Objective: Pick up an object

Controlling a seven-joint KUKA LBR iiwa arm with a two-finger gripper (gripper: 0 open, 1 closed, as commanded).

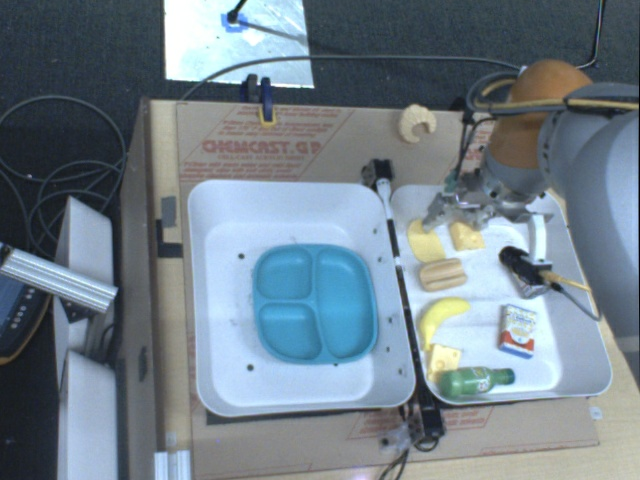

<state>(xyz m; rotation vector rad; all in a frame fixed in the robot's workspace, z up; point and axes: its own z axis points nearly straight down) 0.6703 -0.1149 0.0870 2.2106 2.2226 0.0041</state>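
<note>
The gripper (457,211) hangs low over the far end of the right bin (590,363). Whether it is spread or closed cannot be told from this angle, and nothing can be seen held in it. 2 yellow pieces lie right under it. The yellow wedge (424,242) is just below and toward the left bin. The smaller yellow chunk (466,236) is just below and toward the arm, and it seems to touch the gripper's tip or sit a hair apart. Further toward the camera from the gripper, just past the wedge, lies the tan roll (441,273), and beyond that the banana (442,314). Past the banana the holed cheese block (446,358) lies against the green bottle (476,379), which rests on its side at the near wall, well apart from the gripper. The small carton (518,330) lies near that end too, off toward the arm's side. Across the divider from the gripper, the left bin (225,228) holds 1 blue divided plate (315,303). Beyond the gripper, outside both bins, a pale lump (418,123) sits on the bench (300,133).
</note>
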